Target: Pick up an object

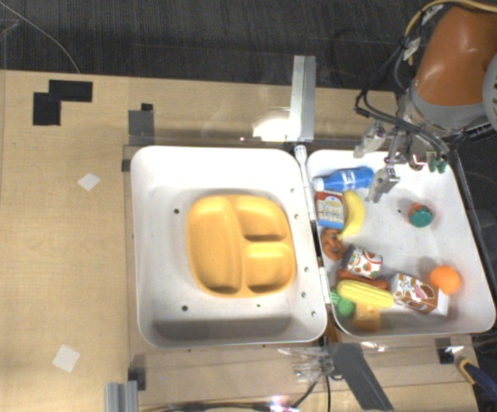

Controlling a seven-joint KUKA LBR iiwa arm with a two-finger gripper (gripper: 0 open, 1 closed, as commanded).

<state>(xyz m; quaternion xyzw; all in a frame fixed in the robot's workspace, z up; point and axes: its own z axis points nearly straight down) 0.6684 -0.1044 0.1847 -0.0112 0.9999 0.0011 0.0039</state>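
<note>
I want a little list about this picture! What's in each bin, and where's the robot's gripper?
left bin: a yellow tray with compartments
right bin: blue bottle, banana, corn, orange, two cartons, a small green and red toy
gripper: over the top of the right bin, by the bottle
held: nothing seen between the fingers
arm: comes in from the right

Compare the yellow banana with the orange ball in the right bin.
The curved yellow banana is long and bent; the round orange ball is compact. The banana lies near the bin's left wall, right beside the blue bottle and a carton; the ball sits near the right wall, beside another carton. Both lie in the right white bin.
</note>
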